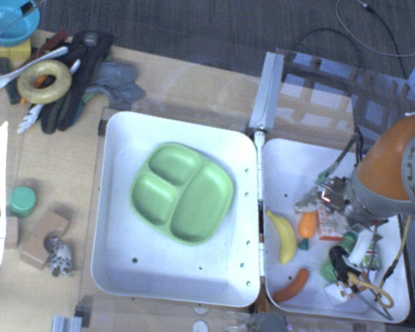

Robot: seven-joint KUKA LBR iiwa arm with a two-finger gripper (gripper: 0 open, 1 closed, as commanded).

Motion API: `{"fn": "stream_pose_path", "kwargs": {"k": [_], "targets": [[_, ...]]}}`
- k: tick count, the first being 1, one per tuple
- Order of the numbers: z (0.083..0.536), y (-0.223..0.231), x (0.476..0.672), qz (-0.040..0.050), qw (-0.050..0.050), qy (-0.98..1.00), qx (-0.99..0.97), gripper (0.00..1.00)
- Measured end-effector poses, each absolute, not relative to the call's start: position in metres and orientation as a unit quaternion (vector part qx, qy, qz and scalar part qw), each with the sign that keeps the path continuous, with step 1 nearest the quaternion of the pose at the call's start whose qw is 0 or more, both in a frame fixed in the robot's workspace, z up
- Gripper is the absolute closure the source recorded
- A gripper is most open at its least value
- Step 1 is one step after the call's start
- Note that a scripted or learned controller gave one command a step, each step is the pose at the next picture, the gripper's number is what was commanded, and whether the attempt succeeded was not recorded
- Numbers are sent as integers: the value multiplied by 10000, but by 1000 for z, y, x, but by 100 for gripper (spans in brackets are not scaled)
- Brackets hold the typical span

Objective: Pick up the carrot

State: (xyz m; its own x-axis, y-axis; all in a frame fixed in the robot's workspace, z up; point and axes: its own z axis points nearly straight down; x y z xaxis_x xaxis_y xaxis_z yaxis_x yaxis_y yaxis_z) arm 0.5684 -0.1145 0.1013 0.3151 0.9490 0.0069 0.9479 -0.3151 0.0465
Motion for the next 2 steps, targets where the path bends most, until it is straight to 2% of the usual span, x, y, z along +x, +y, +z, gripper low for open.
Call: {"fn": "stream_pose_path", "kwargs": {"k": [1, 2], "targets": [[115, -115, 571, 192, 183, 5854, 8103, 100], [186, -54, 605, 28, 21, 5426, 8400, 100]]}}
